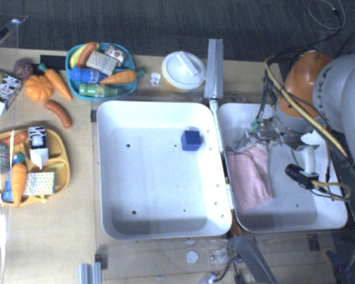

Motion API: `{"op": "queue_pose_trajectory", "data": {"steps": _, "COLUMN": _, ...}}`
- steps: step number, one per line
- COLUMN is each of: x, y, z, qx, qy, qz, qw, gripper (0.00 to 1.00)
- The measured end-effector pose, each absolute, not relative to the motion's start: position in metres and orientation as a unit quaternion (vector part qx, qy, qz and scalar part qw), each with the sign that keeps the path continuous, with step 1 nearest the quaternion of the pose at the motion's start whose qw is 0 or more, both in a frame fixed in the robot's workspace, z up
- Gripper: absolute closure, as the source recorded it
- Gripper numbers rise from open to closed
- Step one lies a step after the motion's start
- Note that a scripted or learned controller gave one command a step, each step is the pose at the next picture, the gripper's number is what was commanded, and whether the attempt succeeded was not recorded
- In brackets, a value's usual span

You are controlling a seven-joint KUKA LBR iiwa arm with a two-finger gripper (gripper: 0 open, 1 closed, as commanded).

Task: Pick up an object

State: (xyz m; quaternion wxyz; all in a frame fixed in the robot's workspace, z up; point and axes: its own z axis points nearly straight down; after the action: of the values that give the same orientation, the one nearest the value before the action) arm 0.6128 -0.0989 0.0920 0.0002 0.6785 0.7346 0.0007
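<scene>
A small blue cube [191, 139] lies in the left bin [118, 176], toward its upper right. A pink cloth [248, 173] lies crumpled in the right bin [296, 218], along its left side. My gripper [254, 138] hangs low over the upper end of the pink cloth, at the top left of the right bin. The arm's grey wrist and orange band [305, 81] rise behind it to the right.
Beyond the bins stand a blue bowl of toy food [100, 71] and a white lidded container [183, 70]. A yellow tray of toy food [26, 167] and loose toy vegetables [47, 90] lie at the left. Cables [313, 182] trail over the right bin.
</scene>
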Motion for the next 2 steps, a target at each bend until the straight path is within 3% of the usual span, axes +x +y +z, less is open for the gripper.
{"op": "queue_pose_trajectory", "data": {"steps": 1, "x": 0.613, "y": -0.098, "z": 0.1, "qx": 0.679, "qy": 0.734, "qz": 0.0008, "qw": 0.0, "gripper": 1.0}}
{"op": "queue_pose_trajectory", "data": {"steps": 2, "x": 0.653, "y": -0.062, "z": 0.183, "qx": 0.57, "qy": 0.822, "qz": 0.0007, "qw": 0.001, "gripper": 1.0}}
